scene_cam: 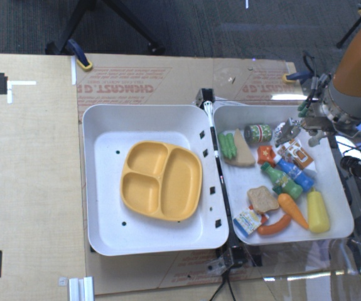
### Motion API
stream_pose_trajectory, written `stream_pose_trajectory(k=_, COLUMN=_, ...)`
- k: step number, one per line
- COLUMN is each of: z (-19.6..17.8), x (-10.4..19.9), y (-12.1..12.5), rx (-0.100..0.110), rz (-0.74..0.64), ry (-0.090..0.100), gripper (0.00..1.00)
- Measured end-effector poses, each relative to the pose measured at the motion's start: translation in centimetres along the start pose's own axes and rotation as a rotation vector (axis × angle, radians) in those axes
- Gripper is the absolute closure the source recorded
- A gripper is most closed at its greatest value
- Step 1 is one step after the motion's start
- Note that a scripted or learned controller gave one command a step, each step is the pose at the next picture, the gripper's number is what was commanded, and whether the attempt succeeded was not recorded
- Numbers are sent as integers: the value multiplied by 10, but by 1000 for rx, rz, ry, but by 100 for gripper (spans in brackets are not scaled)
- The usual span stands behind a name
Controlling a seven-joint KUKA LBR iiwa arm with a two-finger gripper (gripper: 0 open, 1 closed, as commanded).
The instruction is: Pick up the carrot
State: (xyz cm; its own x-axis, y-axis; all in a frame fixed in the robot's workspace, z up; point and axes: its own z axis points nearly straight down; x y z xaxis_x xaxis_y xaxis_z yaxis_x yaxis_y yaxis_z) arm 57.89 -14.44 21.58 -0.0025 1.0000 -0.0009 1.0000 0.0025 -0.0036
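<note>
The carrot, orange and tapering toward the lower right, lies in the near right part of the right bin. It rests between a yellow bottle and a slice of toast. My gripper hangs over the bin's far right part, above a small orange-and-white box and well behind the carrot. Nothing of the carrot touches it.
The right bin also holds a green pea pod, a can, a blue bottle, a green bottle, a sausage and a small carton. A yellow divided plate sits in the left bin.
</note>
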Motion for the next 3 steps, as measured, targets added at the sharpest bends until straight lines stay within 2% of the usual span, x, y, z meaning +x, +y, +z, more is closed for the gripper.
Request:
stream_pose_trajectory(k=1, z=77, x=-6, y=-53, rx=-1, rz=-109, ry=0, gripper=0)
stream_pose_trajectory(k=2, z=110, x=2, y=-88, rx=-47, rz=-423, ry=-33, gripper=0)
stream_pose_trajectory(k=3, z=100, x=1, y=-87, rx=-45, rz=-416, ry=-32, gripper=100)
